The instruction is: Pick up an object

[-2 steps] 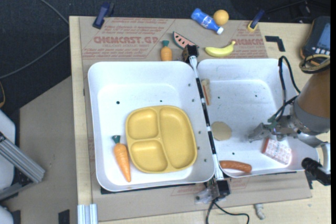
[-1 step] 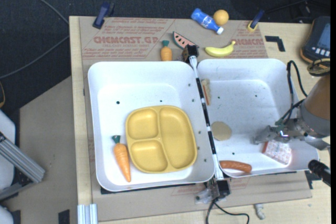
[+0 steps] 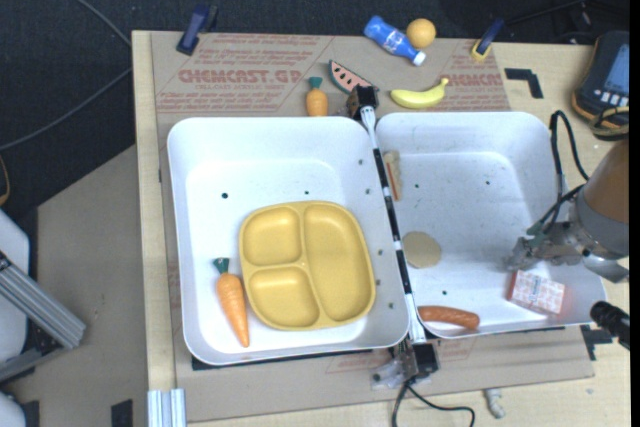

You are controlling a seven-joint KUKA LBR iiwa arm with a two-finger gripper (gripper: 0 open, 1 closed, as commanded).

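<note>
A small pink-and-white packet [image 3: 537,291] lies in the right bin [image 3: 470,140] near its front right corner, just below the tool [image 3: 541,253]; whether the tool is apart or together I cannot tell. A tan round cookie [image 3: 422,250] and a sausage [image 3: 449,317] lie in that bin too. The left bin [image 3: 200,155] holds a yellow divided plate [image 3: 305,265] and a carrot [image 3: 233,305].

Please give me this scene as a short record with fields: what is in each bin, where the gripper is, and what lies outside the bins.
left bin: yellow divided plate, toy carrot
right bin: toy sausage, tan round piece, pink-white packet
gripper: over right bin, just above the packet
behind bins: toy banana, blue bottle, orange ball, watermelon slice, small carrot
</note>
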